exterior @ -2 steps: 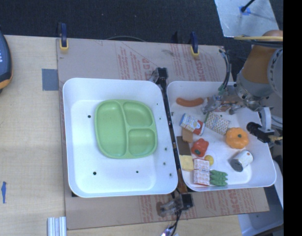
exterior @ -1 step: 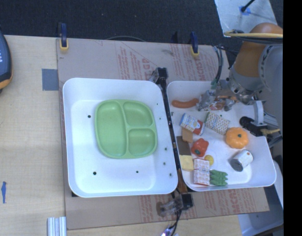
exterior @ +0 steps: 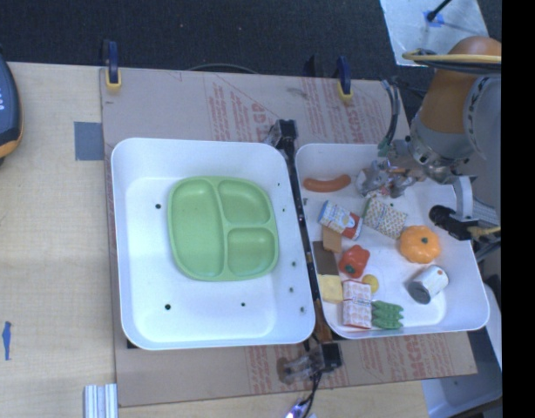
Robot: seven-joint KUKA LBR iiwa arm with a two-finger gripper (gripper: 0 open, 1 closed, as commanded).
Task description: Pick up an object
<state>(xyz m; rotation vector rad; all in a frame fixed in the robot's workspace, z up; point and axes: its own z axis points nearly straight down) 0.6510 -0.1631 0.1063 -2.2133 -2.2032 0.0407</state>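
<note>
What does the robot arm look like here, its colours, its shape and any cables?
The arm is a rounded grey body with a broad orange band above the wrist. Thin dark cables curve beside it. Its pincer is a small grey metal part, blurred in this view.

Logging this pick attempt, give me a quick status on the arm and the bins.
Pincer low over right bin's far edge, nothing visibly held. Nearest items: sausage, speckled block. Left bin holds green divided plate.
</note>
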